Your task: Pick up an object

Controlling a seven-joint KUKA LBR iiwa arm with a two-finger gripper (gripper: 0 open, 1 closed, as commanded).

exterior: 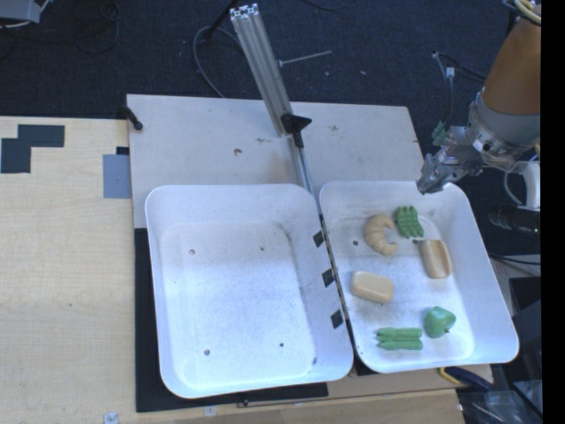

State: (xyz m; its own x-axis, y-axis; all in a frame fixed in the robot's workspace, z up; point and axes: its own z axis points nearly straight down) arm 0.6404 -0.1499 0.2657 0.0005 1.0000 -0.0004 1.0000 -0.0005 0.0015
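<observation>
The right bin [481, 237] holds several toy foods: a tan croissant [381, 234], a green ridged piece [408, 222], a tan bread stick [435, 258], a pale yellow block [372, 286], a green bean pod [399, 337] and a green pepper [439, 321]. My gripper [433, 176] hangs over the bin's far rim, up and to the right of the green ridged piece. Nothing shows between its fingers.
The left bin [168, 237] lies beside the right one, with black clips [323, 256] along the shared rim. A slanted aluminium rail [265, 69] stands behind the bins. Cables lie on the dark floor at the back.
</observation>
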